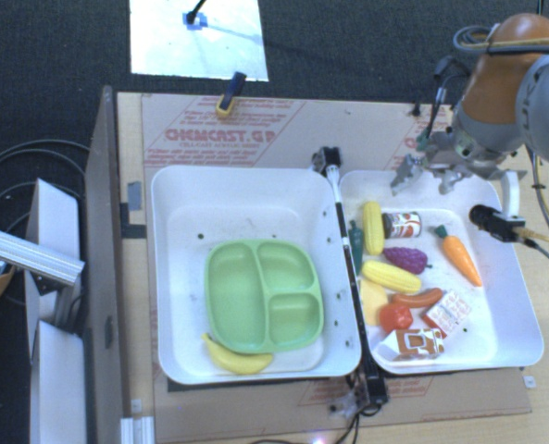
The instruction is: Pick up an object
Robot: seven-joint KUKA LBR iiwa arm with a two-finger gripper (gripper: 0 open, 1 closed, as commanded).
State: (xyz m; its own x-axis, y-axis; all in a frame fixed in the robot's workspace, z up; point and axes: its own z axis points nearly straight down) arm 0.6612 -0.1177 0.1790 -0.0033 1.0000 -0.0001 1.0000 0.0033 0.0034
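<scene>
Overhead, gripper [429, 172] seemingly spread and unladen above right bin's [519, 289] far rim, beyond the carrot [461, 258].

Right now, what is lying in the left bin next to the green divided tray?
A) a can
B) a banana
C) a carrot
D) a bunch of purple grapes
B: the banana lies against the near edge of the green divided tray in the left bin, while the carrot, grapes and can all sit in the right bin.

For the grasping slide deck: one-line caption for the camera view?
KUKA gripper hovers open above the right bin of toy food, near the carrot; green divided tray and banana sit in the left bin.
</scene>
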